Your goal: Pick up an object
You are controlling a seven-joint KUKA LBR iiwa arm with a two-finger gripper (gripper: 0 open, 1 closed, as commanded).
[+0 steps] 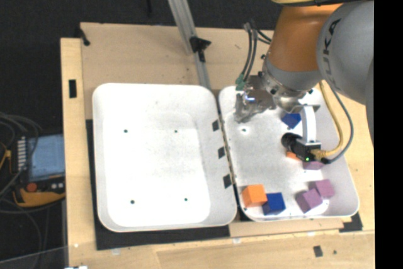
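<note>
The gripper (245, 111) is hovering in the approach step, finger state indeterminable; the blue block (291, 120) just beside it needs descending onto.

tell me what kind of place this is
Most likely a robotics lab or test cell for pick trials: a KUKA arm reaches over two shallow white bins on a plywood bench, and the right bin holds small coloured blocks.

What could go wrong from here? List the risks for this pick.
1. The gripper hovers near the right bin's left wall, away from the blocks, so closing here likely grabs nothing.
2. The orange block touches a blue block; picking one may drag the other.
3. The arm hides another blue block.
</note>
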